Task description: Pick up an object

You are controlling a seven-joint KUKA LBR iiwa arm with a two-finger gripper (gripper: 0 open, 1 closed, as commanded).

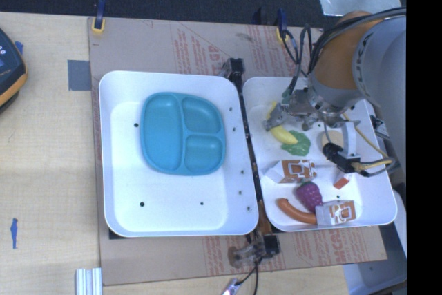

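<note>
- Left bin (117, 148): a blue divided plate (182, 132) near its far edge.
- Right bin (376, 207): gripper (286, 114) over a yellow banana (282, 135) (far-left corner); hot dog (295, 212) by the near edge.

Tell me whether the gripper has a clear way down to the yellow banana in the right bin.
Probably yes. The gripper hangs just above and right of the yellow banana, which lies uncovered on the right bin floor. A green piece touches its lower side and may get nudged.

Yellow banana (282, 134), green piece (298, 145), purple grapes (309, 194), hot dog (295, 211), cartons (298, 170) lying in right bin (387, 207).
</note>
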